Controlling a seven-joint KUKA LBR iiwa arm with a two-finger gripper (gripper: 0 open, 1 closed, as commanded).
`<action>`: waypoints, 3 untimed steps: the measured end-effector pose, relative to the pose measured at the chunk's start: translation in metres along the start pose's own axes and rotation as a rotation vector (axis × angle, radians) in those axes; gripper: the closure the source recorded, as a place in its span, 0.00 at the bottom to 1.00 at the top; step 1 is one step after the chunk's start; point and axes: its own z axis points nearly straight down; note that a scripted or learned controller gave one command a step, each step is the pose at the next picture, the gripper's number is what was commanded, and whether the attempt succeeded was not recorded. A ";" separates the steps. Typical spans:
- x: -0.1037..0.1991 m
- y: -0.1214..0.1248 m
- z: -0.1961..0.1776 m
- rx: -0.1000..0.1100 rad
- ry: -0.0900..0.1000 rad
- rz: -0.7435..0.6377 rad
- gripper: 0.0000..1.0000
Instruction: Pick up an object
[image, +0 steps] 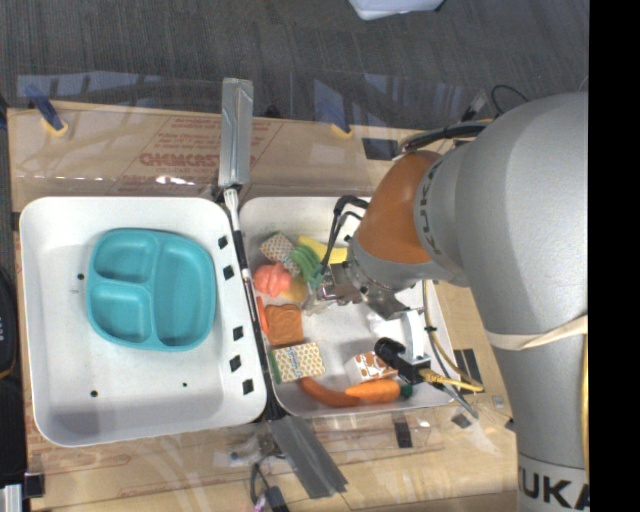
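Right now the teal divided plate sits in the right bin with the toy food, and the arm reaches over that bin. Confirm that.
One thing is off: the teal divided plate lies in the left bin, alone, not with the toy food. The camera view shows the carrot and other toys in the right bin, and the arm does reach over that bin.
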 end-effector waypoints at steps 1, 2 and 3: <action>0.000 0.000 0.000 0.000 0.000 0.001 0.00; 0.002 0.056 0.003 -0.001 -0.001 0.085 0.00; 0.003 0.055 -0.006 0.006 -0.001 0.076 1.00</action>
